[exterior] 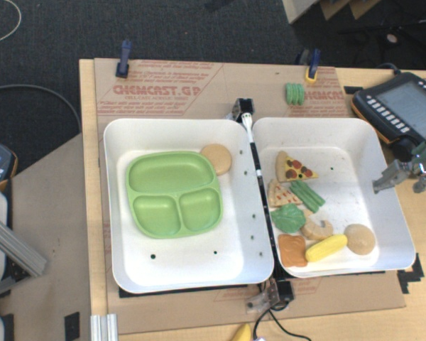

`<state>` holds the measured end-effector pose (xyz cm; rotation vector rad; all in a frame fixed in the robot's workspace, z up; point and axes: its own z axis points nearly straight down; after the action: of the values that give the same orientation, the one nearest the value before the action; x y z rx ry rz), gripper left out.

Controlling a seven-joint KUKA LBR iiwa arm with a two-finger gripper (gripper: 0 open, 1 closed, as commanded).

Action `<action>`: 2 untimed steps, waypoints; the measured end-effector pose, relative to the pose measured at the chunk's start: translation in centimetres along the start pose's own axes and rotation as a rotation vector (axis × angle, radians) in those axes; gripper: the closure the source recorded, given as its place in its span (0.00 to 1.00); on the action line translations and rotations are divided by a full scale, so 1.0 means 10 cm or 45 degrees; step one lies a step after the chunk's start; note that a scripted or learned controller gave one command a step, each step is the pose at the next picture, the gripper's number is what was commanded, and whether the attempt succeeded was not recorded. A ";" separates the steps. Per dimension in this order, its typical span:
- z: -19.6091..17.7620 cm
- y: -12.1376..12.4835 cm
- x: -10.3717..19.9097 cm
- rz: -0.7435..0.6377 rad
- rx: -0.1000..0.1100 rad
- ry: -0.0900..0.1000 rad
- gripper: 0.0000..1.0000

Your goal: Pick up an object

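1. While the two white bins sit side by side on the cardboard-covered bench, the gripper (400, 173) hangs at the right edge of the right bin (383, 148), just over its rim.
2. Whether it is apart or together cannot be told at this size, and nothing shows between its tips.
3. Toy foods cluster in the left half of the right bin: a pizza slice (293, 167) at the top, a cracker-like piece (278, 192) below it, green beans (309, 195) beside that, and a leafy green piece (289, 219) lower down.
4. Along the near edge lie an orange piece (292, 250), a yellow corn cob (326, 247) and a tan round piece (360, 239), the corn lying between the other two.
5. Well apart from the gripper, the left bin (121, 190) holds a green divided plate (174, 194) with a tan cookie (216, 158) at its upper right corner.
6. A small green block (295, 94) rests on the cardboard above the right bin.
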<state>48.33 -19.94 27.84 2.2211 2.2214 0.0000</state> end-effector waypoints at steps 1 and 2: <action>-0.11 0.01 0.00 -0.002 -0.004 -0.002 1.00; 0.14 0.14 1.08 -0.014 0.004 0.008 1.00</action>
<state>49.70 -9.11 26.43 2.2131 2.2386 0.0028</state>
